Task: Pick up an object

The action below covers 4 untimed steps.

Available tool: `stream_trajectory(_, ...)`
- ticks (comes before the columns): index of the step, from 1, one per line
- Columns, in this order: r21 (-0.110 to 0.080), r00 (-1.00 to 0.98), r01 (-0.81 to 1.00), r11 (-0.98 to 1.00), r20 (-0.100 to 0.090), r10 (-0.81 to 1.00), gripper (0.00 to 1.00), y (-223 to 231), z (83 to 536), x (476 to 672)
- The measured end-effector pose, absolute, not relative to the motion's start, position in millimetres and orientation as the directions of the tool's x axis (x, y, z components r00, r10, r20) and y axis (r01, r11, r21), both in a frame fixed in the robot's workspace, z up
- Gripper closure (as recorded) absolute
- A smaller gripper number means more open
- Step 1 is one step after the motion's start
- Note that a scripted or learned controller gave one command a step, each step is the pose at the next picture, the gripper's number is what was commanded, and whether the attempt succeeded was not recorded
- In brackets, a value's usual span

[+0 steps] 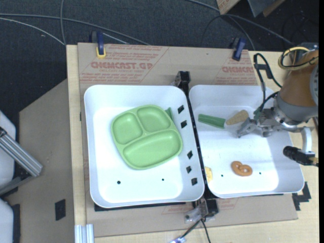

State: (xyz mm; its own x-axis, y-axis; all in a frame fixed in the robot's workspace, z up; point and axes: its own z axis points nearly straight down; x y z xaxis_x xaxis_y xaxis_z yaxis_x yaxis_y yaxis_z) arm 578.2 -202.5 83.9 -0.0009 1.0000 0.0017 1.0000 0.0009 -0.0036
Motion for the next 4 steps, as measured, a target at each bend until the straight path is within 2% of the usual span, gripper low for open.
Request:
stream_trajectory(1, 0.001, -0.001, 1.0, 0.001, 0.001, 1.0, 1.0, -203, 97, 579.5)
stream_trajectory(2, 0.007, -0.002, 1.0, 0.002, -0.002, 1.0, 1.0, -198, 160, 578.9)
stream_trajectory(4, 0.008, -0.002, 1.0, 0.002, -0.002, 1.0, 1.0, -195, 260, 583.2)
